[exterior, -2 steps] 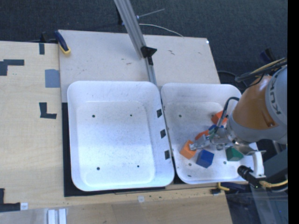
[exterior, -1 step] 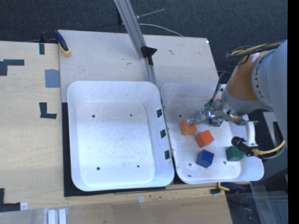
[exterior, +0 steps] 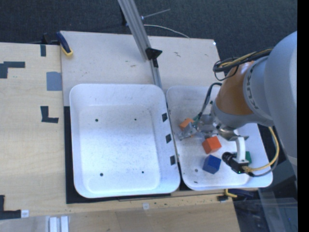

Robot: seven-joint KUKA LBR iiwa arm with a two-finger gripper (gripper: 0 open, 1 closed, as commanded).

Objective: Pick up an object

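My gripper point(exterior: 189, 131) is low in the right bin point(exterior: 193, 96), near its left wall, with the grey arm and its orange band point(exterior: 232, 92) reaching in from the right. A small orange piece point(exterior: 185, 124) lies right at the gripper's tip, touching or nearly touching it. An orange cube point(exterior: 211, 144) sits just right of and below the gripper. A blue cube point(exterior: 211, 164) rests nearer the bin's front edge. A green object point(exterior: 247, 156) is partly hidden behind the arm's cabling at the right.
The left bin point(exterior: 82, 100) stands alongside, its shared wall a short way left of the gripper. A metal pole point(exterior: 137, 25) slants down from the top to the bins' back edge. Black and yellow cables point(exterior: 239, 166) hang over the right bin's front corner.
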